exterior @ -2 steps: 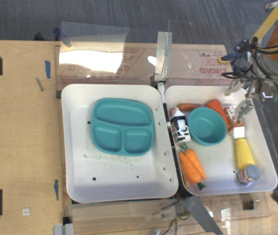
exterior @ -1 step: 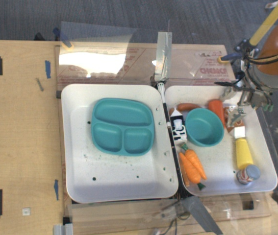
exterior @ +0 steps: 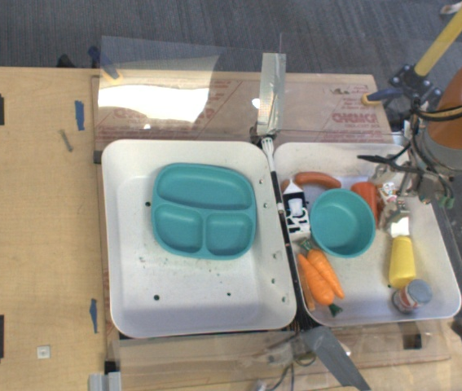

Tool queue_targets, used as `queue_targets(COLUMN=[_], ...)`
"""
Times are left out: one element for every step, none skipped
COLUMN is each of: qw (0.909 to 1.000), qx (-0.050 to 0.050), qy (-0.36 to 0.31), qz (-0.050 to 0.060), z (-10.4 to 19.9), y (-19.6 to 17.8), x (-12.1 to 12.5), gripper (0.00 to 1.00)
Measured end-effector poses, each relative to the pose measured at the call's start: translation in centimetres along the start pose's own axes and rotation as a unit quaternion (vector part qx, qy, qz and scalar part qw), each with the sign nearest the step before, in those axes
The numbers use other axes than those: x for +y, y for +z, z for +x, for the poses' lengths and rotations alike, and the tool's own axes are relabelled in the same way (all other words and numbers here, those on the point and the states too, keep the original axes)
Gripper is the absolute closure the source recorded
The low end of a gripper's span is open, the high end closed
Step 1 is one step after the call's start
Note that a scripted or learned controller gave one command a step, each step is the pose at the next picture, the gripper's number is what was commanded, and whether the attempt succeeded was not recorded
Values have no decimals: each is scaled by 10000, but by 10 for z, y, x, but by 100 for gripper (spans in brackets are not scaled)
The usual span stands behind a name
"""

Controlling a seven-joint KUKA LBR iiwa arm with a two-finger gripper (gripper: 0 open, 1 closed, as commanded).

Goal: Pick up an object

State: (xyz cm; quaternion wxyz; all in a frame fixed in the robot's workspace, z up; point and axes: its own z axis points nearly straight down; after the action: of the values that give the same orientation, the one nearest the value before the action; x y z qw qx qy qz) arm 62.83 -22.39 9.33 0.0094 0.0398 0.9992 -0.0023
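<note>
**Hovering over right bin, nothing picked yet**

Reaching in from the right, the arm point(exterior: 459, 112) has its gripper point(exterior: 398, 192) over the far right side of the right bin point(exterior: 446, 247). Cannot tell from this angle if the gripper is released or clenched; nothing visibly held.

Candidates, all in the right bin:
- yellow bottle point(exterior: 402, 261), lying just below the gripper, closest target
- teal bowl point(exterior: 342, 222), mid-bin, just beside the gripper
- red piece point(exterior: 364, 194) at the bowl's far right rim, nearly under the gripper
- sausage point(exterior: 318, 180) beyond the bowl
- carrots point(exterior: 320, 277) at the near left
- small jar point(exterior: 408, 297) near the front corner

Left bin point(exterior: 125, 243) holds a teal divided plate point(exterior: 204, 210).

Judgement: approach step, pre-grasp. Next move calls for picking one target, centring over it and descending clear of the bowl rim. Clutter is tight there; a glancing contact looks likely.
</note>
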Motion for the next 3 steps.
queue_targets(qw=[9996, 9931, 9932], qx=[4, 0, -77], qy=[279, 1169, 1160], qz=[5, -8, -1], z=[-12, 4, -1], y=[2, 0, -15], x=[0, 1, 1], gripper=[0, 0, 100])
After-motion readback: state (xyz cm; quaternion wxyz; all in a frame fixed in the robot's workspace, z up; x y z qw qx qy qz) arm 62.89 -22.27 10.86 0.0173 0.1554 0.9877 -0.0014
